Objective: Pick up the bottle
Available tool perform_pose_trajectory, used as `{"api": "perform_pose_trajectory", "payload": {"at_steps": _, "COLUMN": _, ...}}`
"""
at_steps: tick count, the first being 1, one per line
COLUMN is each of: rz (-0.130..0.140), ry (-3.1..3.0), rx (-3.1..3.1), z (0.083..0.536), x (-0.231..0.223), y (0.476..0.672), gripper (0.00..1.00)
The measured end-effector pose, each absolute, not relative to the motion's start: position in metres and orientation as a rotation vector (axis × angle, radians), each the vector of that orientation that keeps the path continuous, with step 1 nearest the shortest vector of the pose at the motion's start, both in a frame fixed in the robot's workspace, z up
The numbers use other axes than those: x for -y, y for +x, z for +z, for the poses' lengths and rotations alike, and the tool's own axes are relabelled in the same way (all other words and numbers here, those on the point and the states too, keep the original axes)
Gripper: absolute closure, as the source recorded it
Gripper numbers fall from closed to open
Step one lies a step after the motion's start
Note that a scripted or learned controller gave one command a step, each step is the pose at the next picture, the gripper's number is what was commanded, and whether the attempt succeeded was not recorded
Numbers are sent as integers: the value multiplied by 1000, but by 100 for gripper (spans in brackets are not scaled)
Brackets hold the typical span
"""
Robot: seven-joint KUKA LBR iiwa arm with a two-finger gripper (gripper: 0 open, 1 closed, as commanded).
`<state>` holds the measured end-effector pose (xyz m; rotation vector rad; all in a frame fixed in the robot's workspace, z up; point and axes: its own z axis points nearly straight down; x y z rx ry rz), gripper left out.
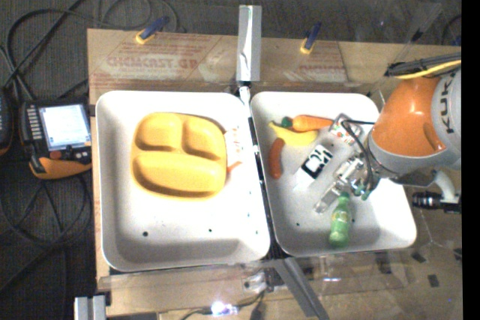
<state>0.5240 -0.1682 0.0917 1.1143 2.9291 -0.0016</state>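
The small green plastic bottle [340, 223] lies on its side in the right-hand white bin [390, 236], near that bin's front edge, its cap end pointing up toward the arm. The end effector [341, 187] hangs just above that cap end, apparently touching or nearly touching it, though the metal parts blur together there. Whether it stands wide or narrow cannot be told from this view, and the bottle is not seen held.

To do the pick well, the end effector should be centred over the bottle's body rather than its cap, with the closing direction set across the bottle's short width, then lowered until it straddles it before closing. The orange carrot [313, 121], yellow banana [294, 134] and reddish sausage [276, 158] lie well apart from the bottle, so only 1 object needs clearing. The yellow divided tray [180, 155] sits in the left white bin [120, 236].
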Motion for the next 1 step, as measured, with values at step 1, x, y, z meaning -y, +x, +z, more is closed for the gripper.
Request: {"api": "perform_pose_trajectory", "payload": {"at_steps": 1, "rz": 4, "ry": 1111, "rx": -2921, "z": 102, "x": 167, "y": 527, "gripper": 100}}
